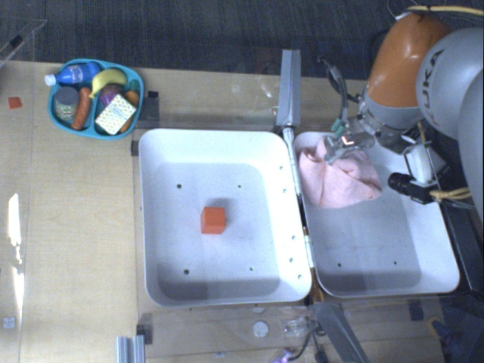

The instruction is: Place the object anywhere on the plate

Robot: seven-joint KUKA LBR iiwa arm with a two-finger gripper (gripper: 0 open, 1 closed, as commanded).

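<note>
While the gripper [344,141] sits low at the far left corner of the right bin [393,278], its tip touches the upper edge of the pink cloth [340,180], which lies directly under and in front of it. Whether the gripper is spread or pinching the fabric cannot be told, since the wrist hides the tip. The cloth is a soft, crumpled heap of pale pink, bunched against the bin's left wall, with folds running toward the gripper. An orange block [213,220], small and square with flat faces, rests alone near the middle of the left bin [174,278], well apart from the gripper. On the bench beyond the left bin stands a blue dish [54,112] of toy food. The arm [454,74] reaches in from the right, its orange band [404,51] above the wrist
</note>
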